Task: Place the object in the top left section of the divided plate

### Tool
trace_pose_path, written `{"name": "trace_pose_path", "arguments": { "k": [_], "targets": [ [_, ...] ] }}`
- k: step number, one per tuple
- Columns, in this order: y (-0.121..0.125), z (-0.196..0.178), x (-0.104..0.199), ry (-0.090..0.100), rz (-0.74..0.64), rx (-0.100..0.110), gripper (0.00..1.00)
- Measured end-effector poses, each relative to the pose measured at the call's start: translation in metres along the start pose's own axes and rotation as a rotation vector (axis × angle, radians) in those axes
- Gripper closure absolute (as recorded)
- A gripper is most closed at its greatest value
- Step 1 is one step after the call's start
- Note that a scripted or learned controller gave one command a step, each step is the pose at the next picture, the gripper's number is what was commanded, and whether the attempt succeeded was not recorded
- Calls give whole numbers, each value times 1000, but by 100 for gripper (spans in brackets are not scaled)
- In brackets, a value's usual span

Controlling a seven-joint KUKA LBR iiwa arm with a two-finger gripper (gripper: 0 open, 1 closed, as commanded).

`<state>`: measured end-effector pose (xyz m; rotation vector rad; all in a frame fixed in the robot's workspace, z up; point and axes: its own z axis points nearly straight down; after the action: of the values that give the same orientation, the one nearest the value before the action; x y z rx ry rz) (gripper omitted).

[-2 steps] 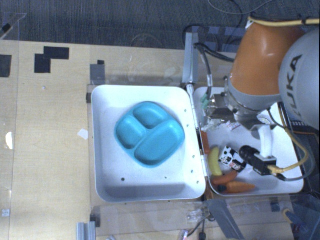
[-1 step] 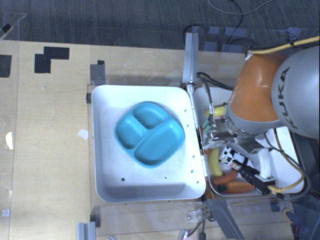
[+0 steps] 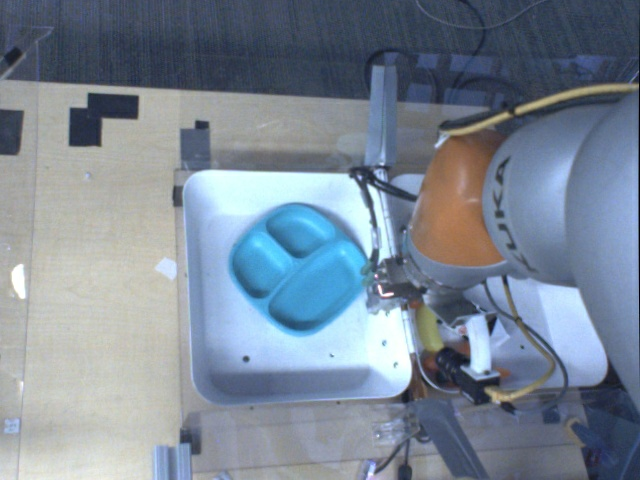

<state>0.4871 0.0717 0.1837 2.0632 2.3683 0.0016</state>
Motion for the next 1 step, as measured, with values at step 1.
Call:
{"name": "trace_pose_path", "arguments": {
  "k": [1],
  "targets": [
    [21, -127, 85, 1, 10, -4, 100]
  ]
}}
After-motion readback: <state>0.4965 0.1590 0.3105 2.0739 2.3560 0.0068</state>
